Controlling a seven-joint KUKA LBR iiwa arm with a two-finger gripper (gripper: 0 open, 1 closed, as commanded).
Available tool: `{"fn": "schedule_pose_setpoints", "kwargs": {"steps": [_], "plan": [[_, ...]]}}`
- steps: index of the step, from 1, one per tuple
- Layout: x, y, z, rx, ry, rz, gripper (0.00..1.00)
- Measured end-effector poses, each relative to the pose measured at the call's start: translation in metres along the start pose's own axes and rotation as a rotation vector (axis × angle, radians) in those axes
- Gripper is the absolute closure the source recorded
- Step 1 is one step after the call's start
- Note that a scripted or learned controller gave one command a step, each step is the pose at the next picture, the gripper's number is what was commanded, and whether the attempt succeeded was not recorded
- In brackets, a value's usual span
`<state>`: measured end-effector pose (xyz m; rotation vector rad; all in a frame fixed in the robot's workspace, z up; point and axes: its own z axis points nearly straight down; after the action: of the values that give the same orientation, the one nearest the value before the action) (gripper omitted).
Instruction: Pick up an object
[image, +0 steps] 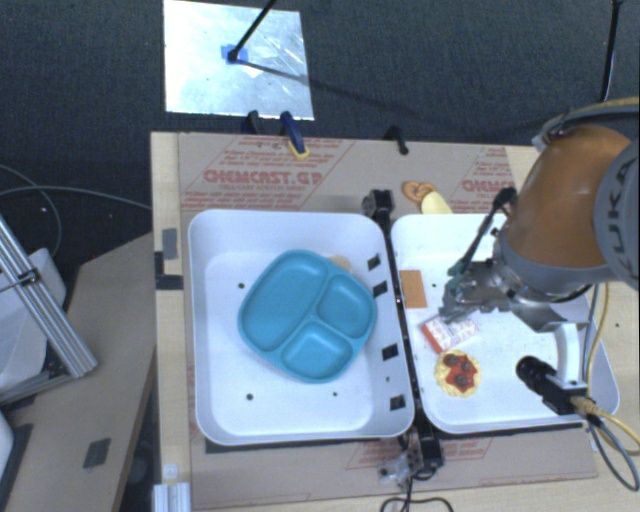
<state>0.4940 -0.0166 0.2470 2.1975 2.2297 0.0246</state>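
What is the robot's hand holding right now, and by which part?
Cannot be told: the hand sits just above the small red-and-white packet in the right white bin.

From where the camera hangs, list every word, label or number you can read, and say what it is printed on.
"CHEMCAST GP", red, on the brown board under the bins, far left.
The same red print repeats at far right, cut off and too blurred to read.
The red-and-white packet beneath the pincer: print too small to read.

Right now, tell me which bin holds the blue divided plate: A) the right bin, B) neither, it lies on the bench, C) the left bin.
C: the blue divided plate lies inside the left bin, while the gripper is over the right bin.
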Motion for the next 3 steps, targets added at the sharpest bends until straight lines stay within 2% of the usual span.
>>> {"fn": "schedule_pose_setpoints", "kwargs": {"steps": [1,2,3], "plan": [[0.001,0.001,-0.010,-0.003,0.001,-0.005,1.00],[0.096,-0.004,-0.081,0.011,0.000,0.002,1.00],[0.100,-0.003,-0.109,0.013,-0.002,0.009,1.00]]}}
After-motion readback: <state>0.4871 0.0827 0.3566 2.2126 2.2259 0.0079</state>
